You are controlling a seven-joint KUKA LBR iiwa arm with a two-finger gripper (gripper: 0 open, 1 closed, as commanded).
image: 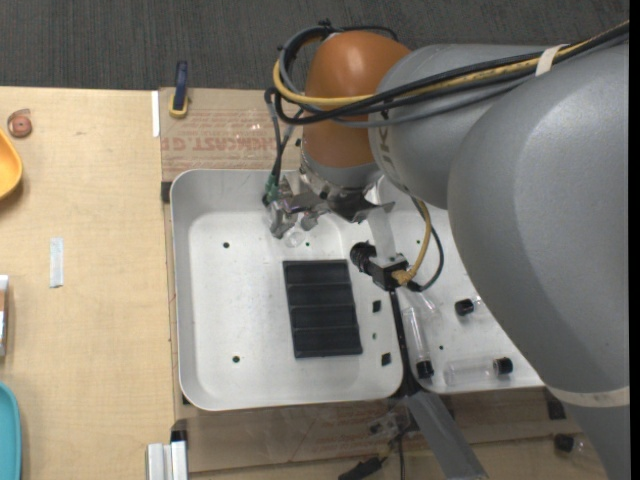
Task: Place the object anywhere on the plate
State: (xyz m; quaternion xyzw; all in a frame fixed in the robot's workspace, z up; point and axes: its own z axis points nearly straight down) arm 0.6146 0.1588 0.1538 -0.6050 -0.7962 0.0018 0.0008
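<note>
At the near left edge a turquoise curved rim [8,438] shows on the pale wooden surface [90,298], whose grain is smooth and light. To its right lies the left white bin [200,368], a shallow tray of glossy plastic with rounded corners and a few small dark holes in its floor. On that floor, right of centre, rests a black rectangular plate [322,308], matt and ribbed into flat bands across its width. Beside it, the right white bin [470,353] is largely covered by the broad grey arm [540,198], smooth and rounded, with yellow and black cables running along it. Farther back, the end effector [290,218] hangs over the far part of the left bin, just beyond the plate's far edge, a cluster of small metal parts below the orange band [345,83]; whether its fingers are apart or together cannot be told. At the far left an orange curved object [8,168] sits on the surface.
</note>
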